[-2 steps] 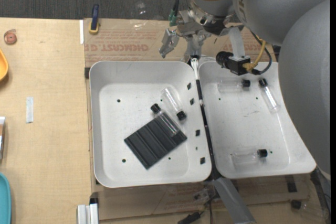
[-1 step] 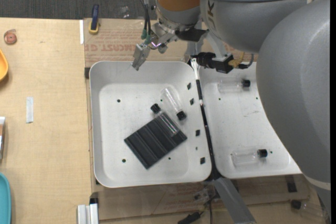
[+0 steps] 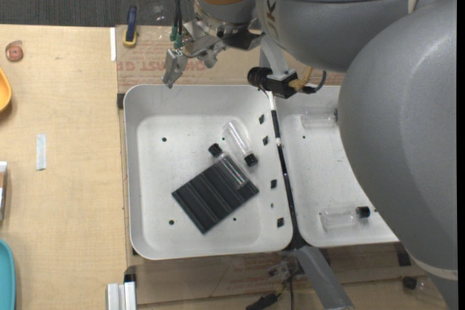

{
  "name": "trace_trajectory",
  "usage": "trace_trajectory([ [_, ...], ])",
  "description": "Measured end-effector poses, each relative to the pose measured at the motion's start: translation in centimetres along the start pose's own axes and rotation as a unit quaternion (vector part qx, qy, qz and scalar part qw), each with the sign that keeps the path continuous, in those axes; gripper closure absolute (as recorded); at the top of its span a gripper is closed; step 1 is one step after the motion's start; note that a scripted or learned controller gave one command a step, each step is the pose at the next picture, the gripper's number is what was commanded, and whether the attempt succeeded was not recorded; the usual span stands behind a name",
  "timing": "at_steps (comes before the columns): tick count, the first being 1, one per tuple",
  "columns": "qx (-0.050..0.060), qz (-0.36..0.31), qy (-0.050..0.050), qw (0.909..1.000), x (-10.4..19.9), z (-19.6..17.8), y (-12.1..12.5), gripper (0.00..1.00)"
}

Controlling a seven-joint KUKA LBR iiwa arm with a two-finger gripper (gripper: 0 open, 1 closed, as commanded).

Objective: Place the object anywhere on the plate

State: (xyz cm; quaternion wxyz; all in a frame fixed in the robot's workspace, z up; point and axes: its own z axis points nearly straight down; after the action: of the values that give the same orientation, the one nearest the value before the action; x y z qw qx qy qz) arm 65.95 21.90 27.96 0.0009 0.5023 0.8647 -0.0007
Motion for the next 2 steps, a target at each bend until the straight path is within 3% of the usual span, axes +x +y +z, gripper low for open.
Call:
trace_trajectory([
  [1, 0.001, -0.001, -0.001, 1.0000, 0.0, -0.8, 0.0, 1.00],
  [2, -0.001, -0.120, 0.000, 0.9928, 0.1, -3.7, 0.1, 1.00],
])
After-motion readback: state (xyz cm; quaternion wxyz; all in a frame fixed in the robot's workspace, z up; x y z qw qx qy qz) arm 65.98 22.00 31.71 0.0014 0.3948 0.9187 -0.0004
